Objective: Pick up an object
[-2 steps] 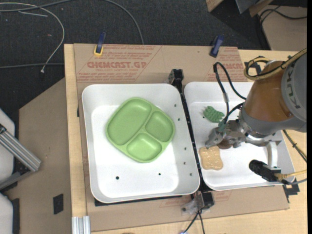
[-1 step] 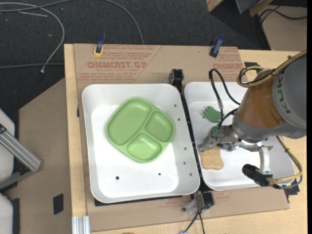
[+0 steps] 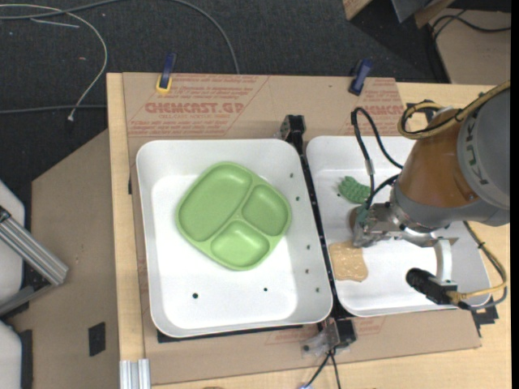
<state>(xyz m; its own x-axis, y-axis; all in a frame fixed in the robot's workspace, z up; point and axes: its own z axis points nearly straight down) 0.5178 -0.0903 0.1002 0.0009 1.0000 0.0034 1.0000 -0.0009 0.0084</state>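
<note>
Camera view: fingers (image 3: 362,232), state impossible to tell, hover in the right bin (image 3: 381,298) between a green toy (image 3: 352,189) at 12 o'clock and a tan piece (image 3: 349,263) at 6 o'clock.

The arm (image 3: 454,168) runs off the right edge and covers much of the right bin (image 3: 381,298).

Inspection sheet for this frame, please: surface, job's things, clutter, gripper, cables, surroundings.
Surface: two white bins, left bin and right bin, on a cardboard-covered bench.
Job's things: tan object and dark green object in the right bin.
Clutter: green divided plate in the left bin.
Gripper: gripper low over the right bin; grasp unclear.
Cables: black cable along the arm; grey cable on the floor.
Surroundings: dark carpet.
</note>
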